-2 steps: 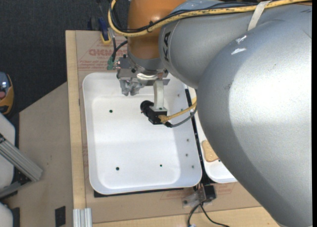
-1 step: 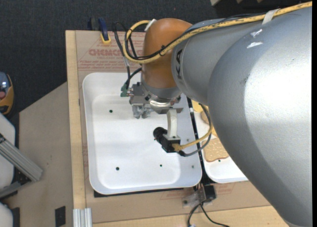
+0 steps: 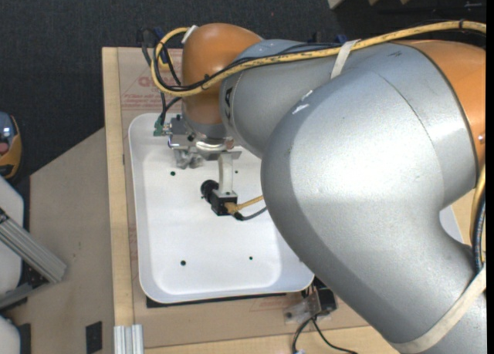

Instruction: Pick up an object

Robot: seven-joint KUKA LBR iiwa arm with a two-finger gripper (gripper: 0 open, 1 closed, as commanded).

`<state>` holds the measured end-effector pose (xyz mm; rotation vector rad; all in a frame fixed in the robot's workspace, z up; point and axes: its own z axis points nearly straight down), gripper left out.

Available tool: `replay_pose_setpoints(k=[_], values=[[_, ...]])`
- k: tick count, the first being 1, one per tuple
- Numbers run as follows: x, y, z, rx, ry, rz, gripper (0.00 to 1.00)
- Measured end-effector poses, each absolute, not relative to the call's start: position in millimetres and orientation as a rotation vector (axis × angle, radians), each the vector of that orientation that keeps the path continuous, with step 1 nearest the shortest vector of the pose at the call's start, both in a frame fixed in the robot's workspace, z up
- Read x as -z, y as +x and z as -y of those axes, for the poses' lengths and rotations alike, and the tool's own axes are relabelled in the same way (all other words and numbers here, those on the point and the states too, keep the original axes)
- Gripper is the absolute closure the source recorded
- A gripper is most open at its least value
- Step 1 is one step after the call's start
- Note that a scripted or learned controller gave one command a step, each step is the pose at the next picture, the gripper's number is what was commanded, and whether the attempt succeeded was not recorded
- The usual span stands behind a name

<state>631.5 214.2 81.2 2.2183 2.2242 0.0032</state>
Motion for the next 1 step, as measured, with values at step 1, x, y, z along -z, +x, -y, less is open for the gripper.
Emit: replay_pose_setpoints(k=[1], values=[[-128.1, 668.4, -225.9, -0.011, 2.216, -2.222, 1.0]])
